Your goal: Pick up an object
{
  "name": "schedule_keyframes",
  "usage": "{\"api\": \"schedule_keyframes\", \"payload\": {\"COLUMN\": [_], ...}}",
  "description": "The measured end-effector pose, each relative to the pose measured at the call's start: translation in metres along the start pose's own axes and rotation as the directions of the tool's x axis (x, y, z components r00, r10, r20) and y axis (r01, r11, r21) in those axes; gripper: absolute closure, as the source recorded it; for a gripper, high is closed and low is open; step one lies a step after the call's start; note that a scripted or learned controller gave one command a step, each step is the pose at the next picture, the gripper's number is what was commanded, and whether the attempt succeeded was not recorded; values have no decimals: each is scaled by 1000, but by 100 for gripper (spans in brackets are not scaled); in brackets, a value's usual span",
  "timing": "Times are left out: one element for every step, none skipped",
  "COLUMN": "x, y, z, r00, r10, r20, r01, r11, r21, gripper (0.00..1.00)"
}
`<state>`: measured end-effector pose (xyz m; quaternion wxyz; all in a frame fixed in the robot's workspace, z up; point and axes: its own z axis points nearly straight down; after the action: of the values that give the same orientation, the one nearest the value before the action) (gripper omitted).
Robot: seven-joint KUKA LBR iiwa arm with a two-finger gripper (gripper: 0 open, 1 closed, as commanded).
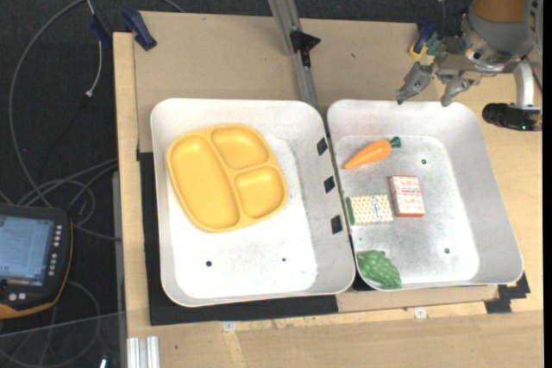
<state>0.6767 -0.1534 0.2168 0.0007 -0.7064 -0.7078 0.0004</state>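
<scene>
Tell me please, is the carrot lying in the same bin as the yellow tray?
No, the carrot lies in the right bin; the yellow tray is in the left bin.

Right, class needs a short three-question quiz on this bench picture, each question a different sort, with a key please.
1. True or false: the yellow divided plate lies in the same bin as the carrot.
2. Which item sits nearest the right bin's front edge? A) red box B) green leafy toy C) carrot
3. Fill in: the hand hangs above the right bin's ____ edge.

Key
1. False: the plate is in the left bin.
2. B
3. Far, with fingers spread and nothing between them.
</scene>
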Motion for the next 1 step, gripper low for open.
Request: {"api": "schedule_keyframes", "payload": {"x": [0], "y": [0], "z": [0], "r00": [1000], "r10": [0], "r20": [1], "r01": [0], "r11": [1000], "r21": [0], "gripper": [0]}}
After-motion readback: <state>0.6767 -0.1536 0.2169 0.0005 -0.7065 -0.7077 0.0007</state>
